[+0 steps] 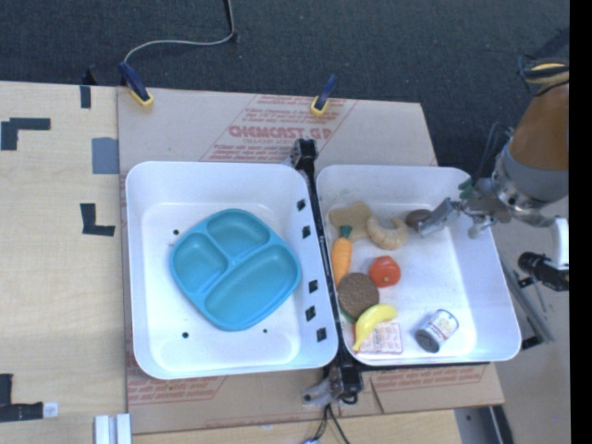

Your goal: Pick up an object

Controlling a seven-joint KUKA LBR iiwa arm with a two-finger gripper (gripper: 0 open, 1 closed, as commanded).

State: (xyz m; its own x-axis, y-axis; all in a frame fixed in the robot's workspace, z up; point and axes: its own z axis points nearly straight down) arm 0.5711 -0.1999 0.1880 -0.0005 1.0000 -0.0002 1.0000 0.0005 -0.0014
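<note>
1. Nearest the camera, along the front wall of the right bin, lie a small can on its side, a flat white packet and a yellow banana resting partly on the packet.
2. Just behind them sit a brown round patty, a red tomato and an orange carrot, close together in the bin's left half. Any of these could serve as the object to pick up.
3. Farther back lie a tan cookie-shaped piece and a pale croissant-like piece. The left bin holds a blue divided plate.
4. The gripper hangs at the right bin's far right corner, just beside the croissant-like piece. I cannot tell how its tip is set, and nothing is seen in its grasp.
5. To do the step well, I judge it should pick an object standing apart, such as the can or the tomato, centre over it, descend straight, and avoid the crowded cluster and the bin wall.
</note>
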